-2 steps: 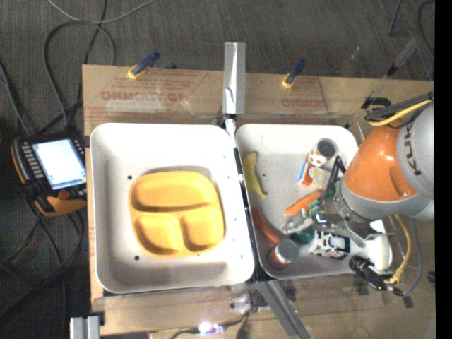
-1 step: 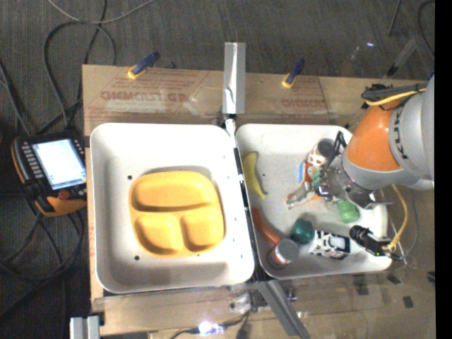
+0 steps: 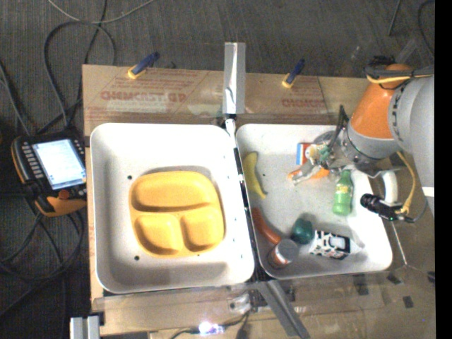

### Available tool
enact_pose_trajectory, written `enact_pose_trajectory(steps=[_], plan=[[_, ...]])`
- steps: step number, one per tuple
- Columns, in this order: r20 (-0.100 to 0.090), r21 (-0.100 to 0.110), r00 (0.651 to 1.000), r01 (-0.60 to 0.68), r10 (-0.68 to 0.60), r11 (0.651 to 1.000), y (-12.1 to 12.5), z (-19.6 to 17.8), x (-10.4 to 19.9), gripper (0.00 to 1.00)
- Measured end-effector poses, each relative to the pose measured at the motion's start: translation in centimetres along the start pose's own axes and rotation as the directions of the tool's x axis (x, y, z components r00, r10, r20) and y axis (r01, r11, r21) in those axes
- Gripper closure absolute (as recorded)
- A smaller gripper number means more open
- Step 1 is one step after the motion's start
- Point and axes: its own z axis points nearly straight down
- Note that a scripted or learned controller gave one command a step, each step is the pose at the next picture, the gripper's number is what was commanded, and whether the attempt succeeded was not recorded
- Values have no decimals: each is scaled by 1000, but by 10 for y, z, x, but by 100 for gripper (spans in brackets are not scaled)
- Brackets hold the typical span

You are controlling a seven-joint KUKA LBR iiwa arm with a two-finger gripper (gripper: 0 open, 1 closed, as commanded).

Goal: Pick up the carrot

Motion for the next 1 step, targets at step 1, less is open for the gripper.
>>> enact_pose_trajectory(steps=[1], plan=[[6,-3,1000,1,-1,1000,1,-11,-1,100]])
